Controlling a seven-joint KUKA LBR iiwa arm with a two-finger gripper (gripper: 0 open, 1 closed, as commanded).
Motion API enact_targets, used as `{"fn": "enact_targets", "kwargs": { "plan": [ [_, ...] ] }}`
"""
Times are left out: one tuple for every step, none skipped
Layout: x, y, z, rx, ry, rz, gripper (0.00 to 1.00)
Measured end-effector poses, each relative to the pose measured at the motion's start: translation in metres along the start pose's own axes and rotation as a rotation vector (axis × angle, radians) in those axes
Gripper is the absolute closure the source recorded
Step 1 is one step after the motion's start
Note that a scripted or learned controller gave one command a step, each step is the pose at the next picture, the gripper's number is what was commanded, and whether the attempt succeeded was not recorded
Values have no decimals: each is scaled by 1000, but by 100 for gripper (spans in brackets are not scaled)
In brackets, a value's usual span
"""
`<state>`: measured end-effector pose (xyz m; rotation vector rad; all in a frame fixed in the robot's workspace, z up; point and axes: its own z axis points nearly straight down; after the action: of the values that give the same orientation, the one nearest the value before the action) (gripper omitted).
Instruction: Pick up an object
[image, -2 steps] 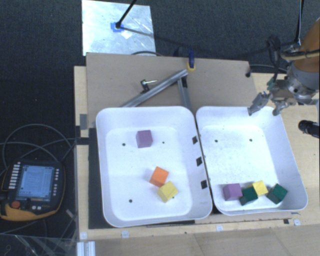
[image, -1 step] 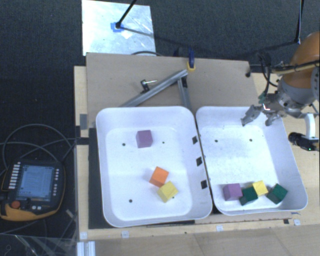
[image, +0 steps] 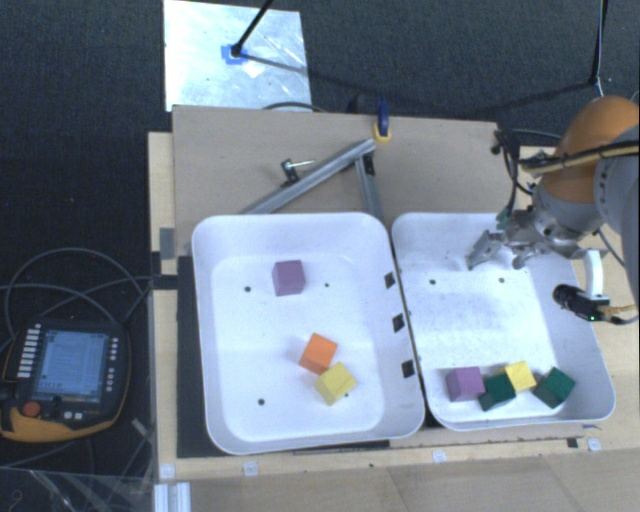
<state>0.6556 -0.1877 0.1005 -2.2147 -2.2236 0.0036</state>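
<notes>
1. Dark carpet surrounds the bench (image: 330, 150), which carries 2 white bins: left bin (image: 215, 300) and right bin (image: 575, 335).
2. Gripper (image: 493, 252) hangs over the right bin's far end with fingers spread, nothing between them.
3. Nearest targets sit along that bin's near edge: purple block (image: 464, 382), 2 green blocks (image: 497, 390) (image: 554, 385), yellow block (image: 520, 375).
4. They're packed touching, so I'd go for the purple end one, approaching straight down.
</notes>
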Motion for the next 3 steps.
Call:
{"fn": "enact_targets", "kwargs": {
  "plan": [
    [-1,3,-16,-9,-3,-2,100],
    [-1,14,-78,-14,-4,-2,100],
    [-1,15,-106,-11,-3,-1,100]
  ]
}}
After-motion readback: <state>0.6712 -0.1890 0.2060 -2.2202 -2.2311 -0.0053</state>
